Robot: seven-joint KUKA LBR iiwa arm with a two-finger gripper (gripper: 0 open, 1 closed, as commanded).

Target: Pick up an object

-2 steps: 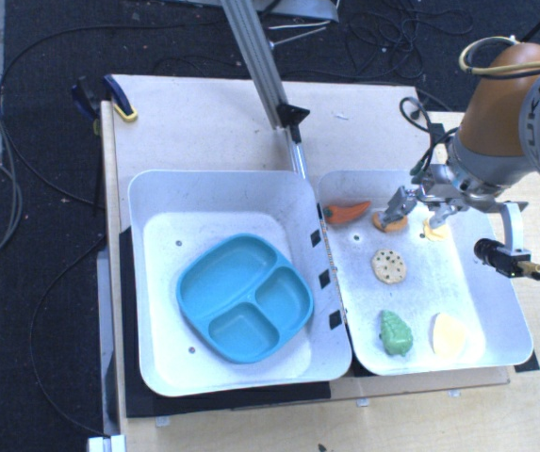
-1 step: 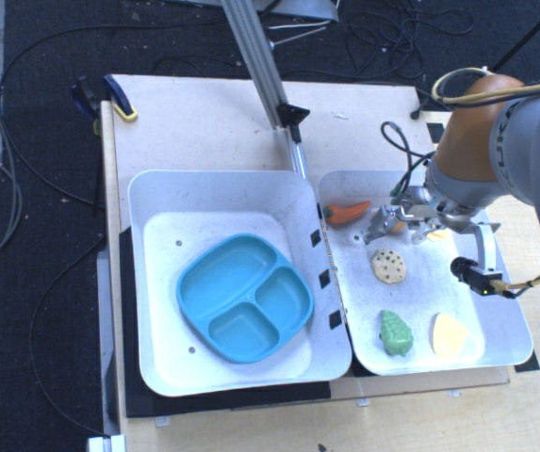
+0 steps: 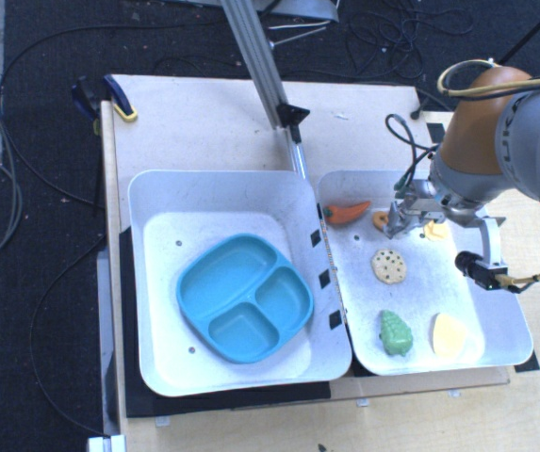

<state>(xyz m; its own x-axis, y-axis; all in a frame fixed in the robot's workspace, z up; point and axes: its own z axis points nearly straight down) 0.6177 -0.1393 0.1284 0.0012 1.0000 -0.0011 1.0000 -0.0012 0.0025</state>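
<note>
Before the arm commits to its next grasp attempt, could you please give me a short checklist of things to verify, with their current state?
1. Gripper is over the right bin, near its far side: ok.
2. A small yellow-orange piece lies right beside the fingertips: ok as a target.
3. That piece is between the fingers: cannot tell.
4. Orange carrot-like toy lies apart from the gripper, to its left: ok.
5. Cookie, green toy and pale yellow wedge lie free in the bin: ok.
6. Blue divided tray sits in the left bin, out of the way: ok.
</note>
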